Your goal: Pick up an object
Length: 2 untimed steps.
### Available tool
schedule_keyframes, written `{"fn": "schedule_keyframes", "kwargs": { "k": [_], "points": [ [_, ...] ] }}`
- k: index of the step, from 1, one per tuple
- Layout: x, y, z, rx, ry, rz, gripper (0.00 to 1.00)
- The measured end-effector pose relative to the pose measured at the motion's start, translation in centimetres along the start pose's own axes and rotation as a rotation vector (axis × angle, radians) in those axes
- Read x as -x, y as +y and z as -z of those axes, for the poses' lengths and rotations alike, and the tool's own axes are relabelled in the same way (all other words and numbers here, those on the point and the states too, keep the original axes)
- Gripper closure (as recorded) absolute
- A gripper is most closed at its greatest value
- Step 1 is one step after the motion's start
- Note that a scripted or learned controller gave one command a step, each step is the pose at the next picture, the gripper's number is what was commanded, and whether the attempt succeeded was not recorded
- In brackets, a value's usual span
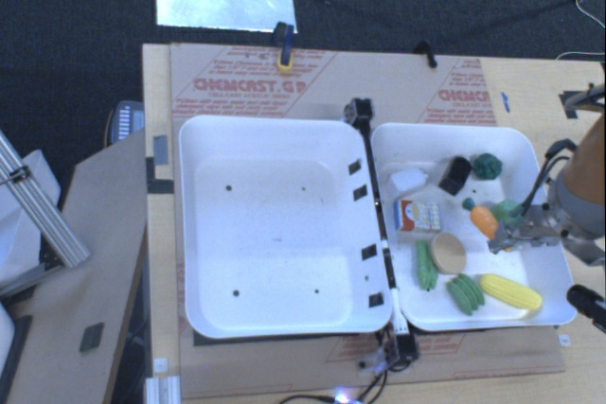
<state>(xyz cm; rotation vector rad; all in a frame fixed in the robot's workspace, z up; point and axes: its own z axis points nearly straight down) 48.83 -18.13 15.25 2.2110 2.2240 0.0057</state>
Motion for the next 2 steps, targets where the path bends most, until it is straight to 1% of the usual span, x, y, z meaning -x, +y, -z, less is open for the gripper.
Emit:
{"fn": "schedule_keyframes", "kwargs": {
  "k": [1, 2],
  "points": [
    [-3.7, 8.7, -6.7, -0.035, 0.005, -0.010, 1.00],
    [-12.6, 17.6, 3.0, -0.047, 0.002, 0.000, 1.00]
  ]
}}
